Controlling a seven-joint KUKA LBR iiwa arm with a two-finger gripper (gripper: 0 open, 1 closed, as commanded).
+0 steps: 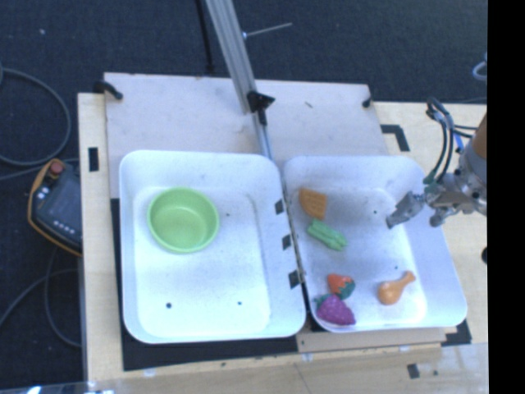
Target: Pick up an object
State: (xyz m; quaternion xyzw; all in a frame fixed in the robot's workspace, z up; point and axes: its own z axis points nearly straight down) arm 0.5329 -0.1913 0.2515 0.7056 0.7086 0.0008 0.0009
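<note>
Two white bins: left bin [246, 318], right bin [435, 302], both faintly speckled with dark dots. Lime-green bowl [183, 219], paler along its rim. Orange block [312, 203]. Green ridged vegetable [327, 235]. Red strawberry [340, 285] with a green top. Purple grapes [336, 310], bumpy. Orange-brown drumstick [395, 288] with a lighter tan end. Grey metal gripper [408, 209]. Pale tan bench [180, 113] with black corner marks. Dark blue-black floor [98, 23]. Orange-edged black pendant [56, 208].
</note>
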